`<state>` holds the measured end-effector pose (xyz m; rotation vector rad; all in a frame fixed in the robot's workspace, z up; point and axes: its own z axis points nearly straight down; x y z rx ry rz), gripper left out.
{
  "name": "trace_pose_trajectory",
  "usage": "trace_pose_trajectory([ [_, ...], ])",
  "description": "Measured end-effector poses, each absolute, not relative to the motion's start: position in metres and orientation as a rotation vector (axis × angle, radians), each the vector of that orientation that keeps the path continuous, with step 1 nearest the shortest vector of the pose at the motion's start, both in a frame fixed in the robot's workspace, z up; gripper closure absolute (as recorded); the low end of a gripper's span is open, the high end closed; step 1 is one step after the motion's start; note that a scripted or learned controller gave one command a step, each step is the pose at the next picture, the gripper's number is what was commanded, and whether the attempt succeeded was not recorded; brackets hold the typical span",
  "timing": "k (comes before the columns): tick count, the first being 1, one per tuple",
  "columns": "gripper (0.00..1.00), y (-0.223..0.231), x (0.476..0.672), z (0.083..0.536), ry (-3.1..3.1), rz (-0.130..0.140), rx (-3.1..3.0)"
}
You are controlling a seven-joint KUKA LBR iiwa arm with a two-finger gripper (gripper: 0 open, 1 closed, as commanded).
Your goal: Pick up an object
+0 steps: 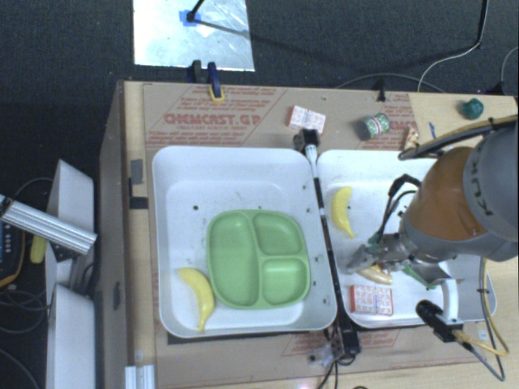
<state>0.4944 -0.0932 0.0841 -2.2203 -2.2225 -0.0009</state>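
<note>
Reaching into the right bin, the pincer sits low over a pale tan object near the bin's front; can't tell its state, the tips blur into the clutter. A yellow banana lies just beyond it by the divider, and a red-printed card lies just in front. The left bin holds a green divided plate with a second banana touching its front-left edge. To do it well: centre on the tan object, keep off the card, close fully before lifting, rise straight.
</note>
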Motion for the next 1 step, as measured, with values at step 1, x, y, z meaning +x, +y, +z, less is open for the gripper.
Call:
trace_pose_trajectory([
  [1,1.0,-0.0933,0.4954,0.0943,-2.225,-0.003,-2.22],
])
